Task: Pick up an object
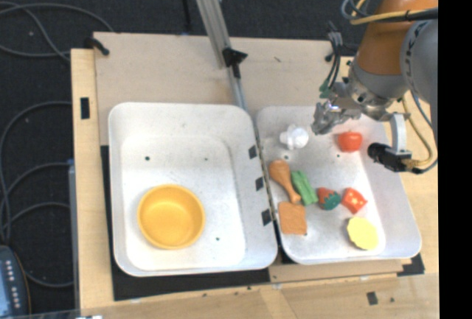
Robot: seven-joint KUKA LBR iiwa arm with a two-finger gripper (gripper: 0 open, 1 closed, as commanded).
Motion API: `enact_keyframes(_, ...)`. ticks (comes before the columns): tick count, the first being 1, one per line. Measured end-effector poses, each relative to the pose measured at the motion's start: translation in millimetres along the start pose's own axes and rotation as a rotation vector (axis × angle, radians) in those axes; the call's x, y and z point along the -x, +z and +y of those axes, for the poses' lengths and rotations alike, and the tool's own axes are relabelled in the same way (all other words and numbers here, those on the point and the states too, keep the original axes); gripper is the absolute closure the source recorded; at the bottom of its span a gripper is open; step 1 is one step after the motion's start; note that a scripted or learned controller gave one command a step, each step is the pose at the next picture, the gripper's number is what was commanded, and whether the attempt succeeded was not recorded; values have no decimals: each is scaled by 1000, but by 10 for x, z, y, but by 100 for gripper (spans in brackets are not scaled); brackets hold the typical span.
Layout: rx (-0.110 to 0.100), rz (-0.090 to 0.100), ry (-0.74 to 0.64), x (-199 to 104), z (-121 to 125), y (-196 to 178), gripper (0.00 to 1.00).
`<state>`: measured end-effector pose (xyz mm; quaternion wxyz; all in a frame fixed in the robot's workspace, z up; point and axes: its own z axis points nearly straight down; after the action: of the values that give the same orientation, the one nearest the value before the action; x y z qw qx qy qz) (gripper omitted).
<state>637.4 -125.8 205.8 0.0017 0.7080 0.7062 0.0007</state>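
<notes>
The gripper point(323, 122) hangs over the far part of the right bin point(391, 236), between a small white object point(295, 138) on its left and a red tomato point(349, 141) on its right. Nothing shows between its fingers. Nearer the front lie a tan drumstick point(282, 177), a green vegetable point(303, 186), a red-and-green piece point(328, 199), a small red piece point(355, 200), an orange-brown square point(293, 219) and a yellow round piece point(362, 233).
The left bin point(147, 126) holds a yellow bowl point(171, 216) at its front left. A slanted metal rod point(214, 15) rises from between the bins at the back. Cables lie on the dark floor at the left.
</notes>
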Motion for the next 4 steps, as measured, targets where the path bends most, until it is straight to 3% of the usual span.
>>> enact_keyframes(1,3,0,0,40,-15,-448,100)
enact_keyframes(4,-4,2,-9,-1497,-296,-328,100)
